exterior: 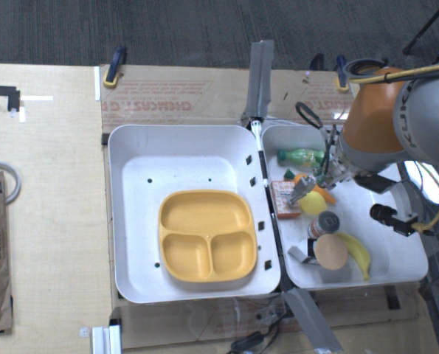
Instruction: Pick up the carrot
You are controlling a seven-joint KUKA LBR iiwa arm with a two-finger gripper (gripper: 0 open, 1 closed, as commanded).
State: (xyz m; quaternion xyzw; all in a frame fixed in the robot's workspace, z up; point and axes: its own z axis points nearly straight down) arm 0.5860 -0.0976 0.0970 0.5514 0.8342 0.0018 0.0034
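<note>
The carrot (302, 178) is a small orange piece in the right bin (396, 271), lying between a green bottle (302, 155) and a yellow lemon (313, 203). Part of it is covered by the gripper. More orange shows at the lemon's right. My gripper (305, 189) reaches down from the right, directly over the carrot and the lemon, with its tip beside a reddish packet (283, 198). The arm's orange band (370, 120) hangs above the bin's back right.
The right bin also holds a banana (357, 254), a tan round object (330, 251) and a small can (325, 223), crowded at the front. The left bin (130, 198) holds a yellow divided plate (206, 234). A metal divider (260, 87) separates the bins.
</note>
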